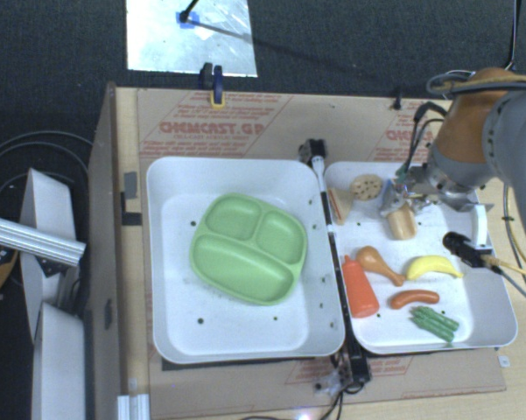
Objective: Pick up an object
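Gripper (399,201) low over the far part of the right bin (483,311), arm coming in from the right edge; can't tell whether it is released or clenched, nothing seen grasped in it. Its tip sits right at the far end of the tan chunk (402,226), touching or just above, can't tell which.

Surface (210,129) is brown board with red print and carries both bins side by side. Left bin (162,269) holds one green divided plate (248,248), lying flat and a bit skewed, near the bin's middle.

Right bin contents, big to small:
- orange carrot-like piece (361,290) along the left wall, toward the near edge.
- yellow banana (434,268), right of centre, curved, well apart from the gripper.
- orange-brown drumstick (378,264) at the centre, between carrot piece and banana, thin end just beside the banana.
- tan chunk in the far half, just under the gripper.
- green bean bundle (435,323) near the near right corner.
- red-orange sausage (414,298), just beyond the beans, below the banana.
- thin tan stick (336,206) against the left wall, far half.
- round speckled cookie (365,185) near the far left corner, just left of the gripper.
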`<state>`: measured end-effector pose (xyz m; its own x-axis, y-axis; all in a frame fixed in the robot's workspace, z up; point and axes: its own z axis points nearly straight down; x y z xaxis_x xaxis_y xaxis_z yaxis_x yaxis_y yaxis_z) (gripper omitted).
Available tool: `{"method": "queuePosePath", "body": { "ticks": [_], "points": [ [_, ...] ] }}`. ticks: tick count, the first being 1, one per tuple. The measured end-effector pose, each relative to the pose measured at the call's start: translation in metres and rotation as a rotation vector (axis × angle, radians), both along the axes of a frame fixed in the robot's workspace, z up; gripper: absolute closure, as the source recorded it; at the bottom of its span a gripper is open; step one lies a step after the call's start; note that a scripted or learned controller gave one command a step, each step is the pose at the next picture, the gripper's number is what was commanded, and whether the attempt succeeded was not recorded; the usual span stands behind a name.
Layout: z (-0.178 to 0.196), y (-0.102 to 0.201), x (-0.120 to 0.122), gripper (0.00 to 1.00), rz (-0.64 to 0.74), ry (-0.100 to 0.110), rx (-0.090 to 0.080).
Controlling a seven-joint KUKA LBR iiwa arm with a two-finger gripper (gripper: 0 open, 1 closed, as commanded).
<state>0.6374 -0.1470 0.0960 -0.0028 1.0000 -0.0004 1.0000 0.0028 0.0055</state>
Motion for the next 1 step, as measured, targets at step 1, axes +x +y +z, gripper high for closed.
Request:
{"method": "queuePosePath", "body": {
  "ticks": [1],
  "points": [
    [0.0047, 0.0617, 0.0213, 1.00, 0.007, 0.003, 0.003]
  ]
}}
